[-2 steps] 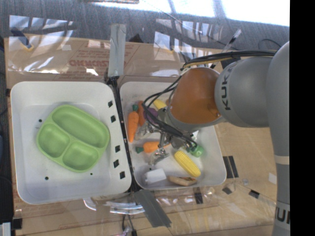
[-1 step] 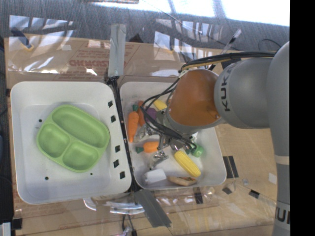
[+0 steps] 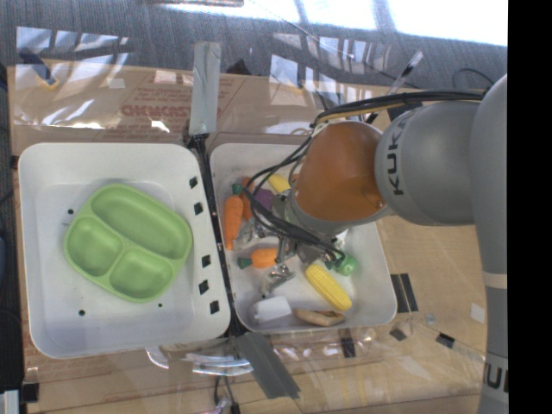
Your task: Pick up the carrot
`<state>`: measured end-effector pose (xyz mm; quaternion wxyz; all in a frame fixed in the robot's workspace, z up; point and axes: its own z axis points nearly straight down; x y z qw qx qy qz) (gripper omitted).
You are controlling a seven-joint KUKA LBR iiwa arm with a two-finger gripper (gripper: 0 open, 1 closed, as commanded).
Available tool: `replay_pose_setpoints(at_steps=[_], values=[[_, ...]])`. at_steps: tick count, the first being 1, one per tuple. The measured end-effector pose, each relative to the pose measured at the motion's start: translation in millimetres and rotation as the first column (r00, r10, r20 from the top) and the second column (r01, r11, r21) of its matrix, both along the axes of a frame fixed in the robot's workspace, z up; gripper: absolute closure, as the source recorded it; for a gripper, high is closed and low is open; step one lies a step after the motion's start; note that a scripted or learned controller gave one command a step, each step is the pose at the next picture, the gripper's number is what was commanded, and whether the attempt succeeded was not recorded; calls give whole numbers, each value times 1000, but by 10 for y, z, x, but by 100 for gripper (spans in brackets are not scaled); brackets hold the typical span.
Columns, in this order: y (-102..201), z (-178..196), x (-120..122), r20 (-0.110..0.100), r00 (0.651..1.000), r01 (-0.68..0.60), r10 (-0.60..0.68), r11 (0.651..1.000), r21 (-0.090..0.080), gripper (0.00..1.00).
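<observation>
Where hand (image 3: 278,266) hangs low in right bin (image 3: 379,293): finger state impossible to tell.
Nearest, tan piece (image 3: 317,317), white block (image 3: 272,309), corn cob (image 3: 328,286); farther, carrot (image 3: 233,217) by left wall, beside hand; green plate (image 3: 128,241) in left bin (image 3: 52,317).

Daylit, glare up top, fairly sharp.
Bright window reflections streak the clear plastic sheeting (image 3: 285,67) behind the bins; the shallow white left bin (image 3: 52,171) is evenly lit.
</observation>
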<state>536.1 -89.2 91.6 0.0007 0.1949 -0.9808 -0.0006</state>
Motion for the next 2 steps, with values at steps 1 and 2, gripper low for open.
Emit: replay_pose_setpoints(at_steps=[1, 2], values=[[-53, 0, -189, 1, 999, -51, 51, 999, 0, 0], [-29, 99, -175, 2, 998, -58, 58, 998, 1, 100]])
